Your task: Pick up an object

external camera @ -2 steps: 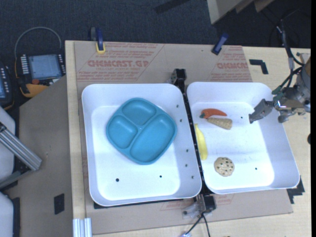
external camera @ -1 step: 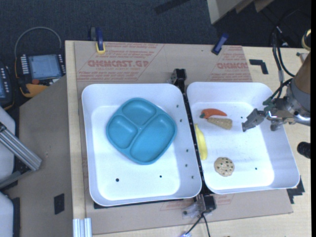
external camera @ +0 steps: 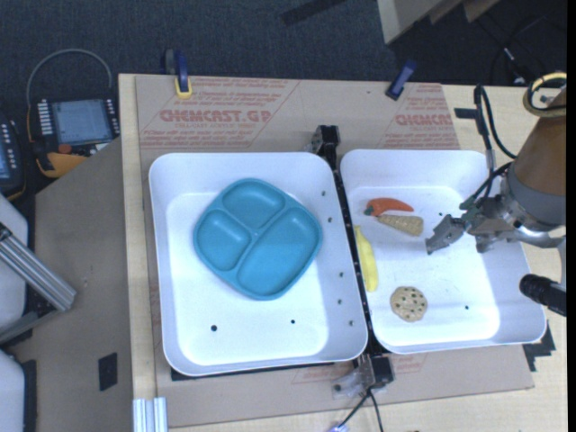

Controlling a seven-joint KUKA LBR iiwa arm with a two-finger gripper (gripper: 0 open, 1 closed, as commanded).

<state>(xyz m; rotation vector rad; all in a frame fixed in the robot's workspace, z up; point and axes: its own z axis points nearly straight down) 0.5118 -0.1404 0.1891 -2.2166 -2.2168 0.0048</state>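
Note:
In the right bin point(external camera: 504, 327) lie several small items. An orange carrot with a green end point(external camera: 389, 206) rests near the back left, and a beige cone-shaped piece point(external camera: 402, 224) touches it just in front. A yellow banana point(external camera: 366, 258) lies along the left wall, and a round cookie point(external camera: 409, 303) sits toward the front. My gripper point(external camera: 461, 238) hovers over the right half of this bin, to the right of the beige piece, open with nothing between its fingers. One dark fingertip point(external camera: 440, 238) points left toward the beige piece.
The left bin point(external camera: 171, 241) holds a blue divided plate point(external camera: 258, 238). A black divider point(external camera: 346, 241) runs between the bins. The arm's orange band point(external camera: 547, 165) and cables stand over the right bin's right edge. A pendant point(external camera: 79, 121) lies off the bench at far left.

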